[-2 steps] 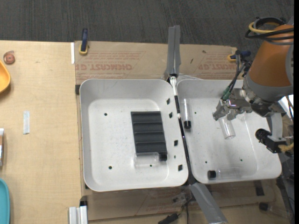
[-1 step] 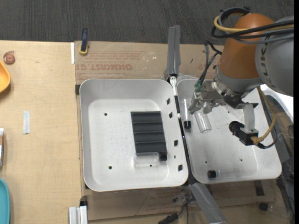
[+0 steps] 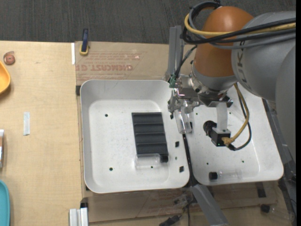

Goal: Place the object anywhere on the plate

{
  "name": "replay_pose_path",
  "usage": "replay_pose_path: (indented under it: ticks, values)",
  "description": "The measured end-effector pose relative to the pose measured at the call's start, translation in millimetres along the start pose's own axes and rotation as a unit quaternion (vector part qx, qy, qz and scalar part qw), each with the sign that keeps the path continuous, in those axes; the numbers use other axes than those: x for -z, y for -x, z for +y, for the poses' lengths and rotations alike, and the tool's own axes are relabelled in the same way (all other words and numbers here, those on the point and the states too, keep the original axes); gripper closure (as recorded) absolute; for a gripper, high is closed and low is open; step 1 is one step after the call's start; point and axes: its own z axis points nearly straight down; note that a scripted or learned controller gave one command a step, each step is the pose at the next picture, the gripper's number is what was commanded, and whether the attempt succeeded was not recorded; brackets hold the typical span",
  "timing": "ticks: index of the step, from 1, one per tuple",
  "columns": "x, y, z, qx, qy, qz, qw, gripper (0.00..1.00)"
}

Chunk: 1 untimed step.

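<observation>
Looming largest from my remote seat is the grey arm (image 3: 263, 46) with its orange band (image 3: 221, 32), reaching in over the right bin (image 3: 263, 164). Its claw (image 3: 184, 121) hangs right at the seam between the two white bins, above the left edge of the right bin. The fingers look slim and close together, but I cannot tell whether they are open or closed, and I see nothing gripped between them.

A black ribbed object (image 3: 149, 134) lies flat in the left bin (image 3: 94, 140), left of the claw and apart from it, running lengthwise toward the near rim. A clear piece (image 3: 146, 162) sits touching its near end. A small dark item (image 3: 213, 175) rests near the front rim of the right bin, below the claw.

Left of the left bin, on the desk (image 3: 37, 126), an orange thing (image 3: 3, 81) pokes in at the edge, with a teal edge (image 3: 3, 204) nearer me.
</observation>
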Motion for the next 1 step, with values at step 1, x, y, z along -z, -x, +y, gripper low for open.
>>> replay_pose_path:
  ticks: [1]
  values:
    - [1.9,-65.0,-36.1,0.129,0.0,0.0,0.9917,1.0]
